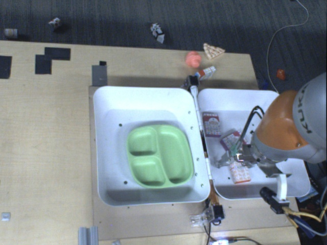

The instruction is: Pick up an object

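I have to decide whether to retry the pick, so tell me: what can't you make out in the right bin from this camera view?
- Gripper: in the camera view it is low over the right bin, but blur and clutter hide how the jaws stand and whether anything is held.
- Packet beneath it: label too small to read.
- Right bin's far side: covered by the arm.

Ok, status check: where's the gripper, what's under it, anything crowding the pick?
Gripper low in right bin. Small packets clustered beneath; red-and-white card beside. Green tray in left bin, out of the way.
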`<move>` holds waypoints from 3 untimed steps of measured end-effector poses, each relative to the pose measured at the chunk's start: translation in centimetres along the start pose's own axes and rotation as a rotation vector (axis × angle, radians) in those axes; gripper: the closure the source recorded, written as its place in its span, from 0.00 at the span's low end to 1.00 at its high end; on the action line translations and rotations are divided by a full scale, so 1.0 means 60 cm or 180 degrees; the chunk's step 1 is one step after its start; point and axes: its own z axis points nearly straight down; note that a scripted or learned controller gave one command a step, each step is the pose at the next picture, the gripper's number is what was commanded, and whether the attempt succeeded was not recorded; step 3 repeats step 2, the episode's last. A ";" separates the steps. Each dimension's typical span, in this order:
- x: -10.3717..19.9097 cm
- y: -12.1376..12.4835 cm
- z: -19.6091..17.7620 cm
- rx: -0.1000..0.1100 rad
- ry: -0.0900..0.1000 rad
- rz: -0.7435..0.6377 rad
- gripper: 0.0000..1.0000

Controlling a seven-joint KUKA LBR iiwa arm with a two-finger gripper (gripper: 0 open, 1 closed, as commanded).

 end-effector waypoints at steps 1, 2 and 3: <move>-0.001 0.004 -0.019 -0.0021 -0.0006 -0.0004 1.00; 0.086 -0.001 -0.205 0.0021 0.0005 -0.0005 1.00; 0.086 -0.001 -0.205 0.0021 0.0005 -0.0005 1.00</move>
